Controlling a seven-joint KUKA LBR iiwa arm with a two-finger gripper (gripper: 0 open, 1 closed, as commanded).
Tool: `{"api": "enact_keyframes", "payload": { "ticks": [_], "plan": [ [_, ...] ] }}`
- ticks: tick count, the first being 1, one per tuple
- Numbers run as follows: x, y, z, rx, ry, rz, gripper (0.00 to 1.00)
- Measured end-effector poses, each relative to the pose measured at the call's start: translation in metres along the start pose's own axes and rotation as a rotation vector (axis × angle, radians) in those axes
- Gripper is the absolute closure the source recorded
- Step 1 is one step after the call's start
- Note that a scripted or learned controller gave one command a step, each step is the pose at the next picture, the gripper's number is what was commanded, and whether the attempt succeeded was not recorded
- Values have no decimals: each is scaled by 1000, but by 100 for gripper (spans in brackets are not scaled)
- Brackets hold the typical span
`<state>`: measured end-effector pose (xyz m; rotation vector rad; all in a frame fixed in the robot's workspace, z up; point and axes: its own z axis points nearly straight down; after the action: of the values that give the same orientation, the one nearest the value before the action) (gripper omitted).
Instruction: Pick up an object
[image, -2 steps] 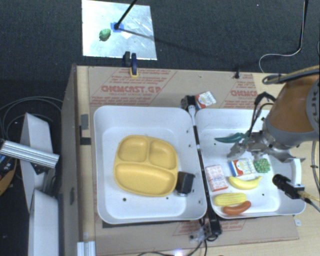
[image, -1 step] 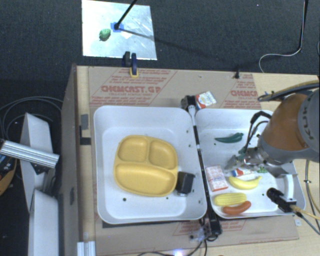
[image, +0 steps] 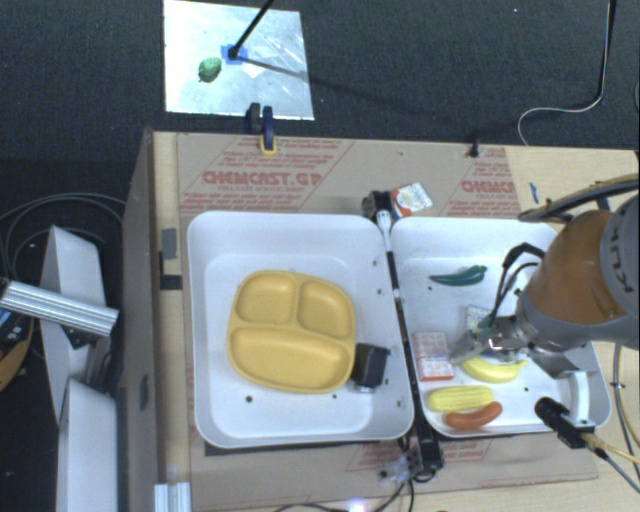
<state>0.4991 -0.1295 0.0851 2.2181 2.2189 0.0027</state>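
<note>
My gripper (image: 484, 343) hangs low in the right bin (image: 520, 236), just above a yellow banana (image: 493, 371) and to the right of a small red-and-white box (image: 433, 356). Near the bin's front wall lie a yellow corn cob (image: 459, 398) and a red sausage (image: 471, 417). A green chili (image: 459, 275) lies toward the back of this bin. In the left bin (image: 215, 400) sits a yellow divided plate (image: 293, 330), with a black block (image: 370, 365) at its right edge.
The orange and grey arm (image: 578, 280) covers the right side of the right bin. A small orange-and-white packet (image: 410, 200) lies on the cardboard behind the bins. The ridge between the two bins (image: 397, 310) runs close to the left of the box.
</note>
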Motion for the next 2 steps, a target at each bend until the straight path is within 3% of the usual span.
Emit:
{"api": "enact_keyframes", "payload": {
  "ticks": [1,2],
  "plan": [
    [1,1,-10,-1,1,-1,100],
    [1,1,-10,-1,2,-2,0]
  ]
}}
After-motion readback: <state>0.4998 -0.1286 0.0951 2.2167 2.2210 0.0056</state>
